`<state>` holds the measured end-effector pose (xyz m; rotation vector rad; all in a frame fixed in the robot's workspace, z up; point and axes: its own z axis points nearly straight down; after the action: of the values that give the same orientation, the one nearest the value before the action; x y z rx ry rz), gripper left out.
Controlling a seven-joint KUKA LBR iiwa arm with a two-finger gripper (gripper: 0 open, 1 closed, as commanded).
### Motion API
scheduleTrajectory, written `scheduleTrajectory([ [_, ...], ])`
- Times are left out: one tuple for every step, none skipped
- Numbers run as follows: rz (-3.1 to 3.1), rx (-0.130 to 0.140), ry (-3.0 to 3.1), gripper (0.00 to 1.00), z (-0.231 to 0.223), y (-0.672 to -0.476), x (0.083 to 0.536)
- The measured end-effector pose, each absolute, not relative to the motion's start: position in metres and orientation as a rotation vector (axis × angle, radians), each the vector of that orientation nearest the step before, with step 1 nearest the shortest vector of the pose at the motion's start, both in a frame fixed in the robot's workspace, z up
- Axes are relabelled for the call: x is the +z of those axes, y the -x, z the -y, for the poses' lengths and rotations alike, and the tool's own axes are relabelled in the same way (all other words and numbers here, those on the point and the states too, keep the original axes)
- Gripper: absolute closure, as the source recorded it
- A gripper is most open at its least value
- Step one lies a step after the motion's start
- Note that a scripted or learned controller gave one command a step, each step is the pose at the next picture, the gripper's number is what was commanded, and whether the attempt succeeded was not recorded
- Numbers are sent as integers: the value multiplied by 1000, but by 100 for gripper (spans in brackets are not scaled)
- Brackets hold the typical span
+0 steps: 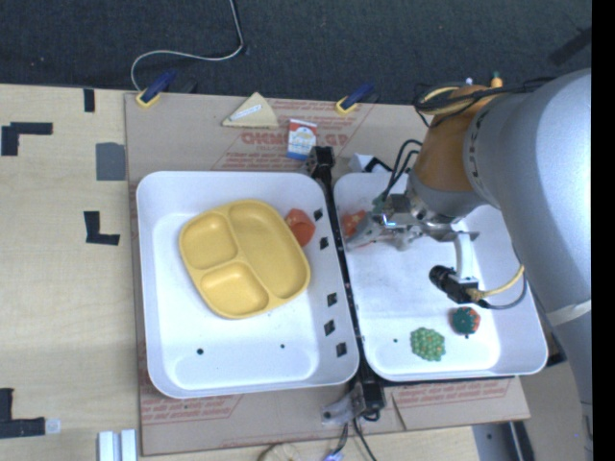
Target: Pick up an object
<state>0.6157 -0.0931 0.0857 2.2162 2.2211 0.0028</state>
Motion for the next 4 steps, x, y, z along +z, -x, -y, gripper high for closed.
scheduleTrajectory([
  [-2225, -12, -2227, 0, 100, -666, 84],
  [-2225, -16, -2223, 100, 101, -667, 94],
  [-2225, 1, -2219, 100, 22, -586, 185],
  [-2225, -2, -2220, 100, 26, -603, 184],
])
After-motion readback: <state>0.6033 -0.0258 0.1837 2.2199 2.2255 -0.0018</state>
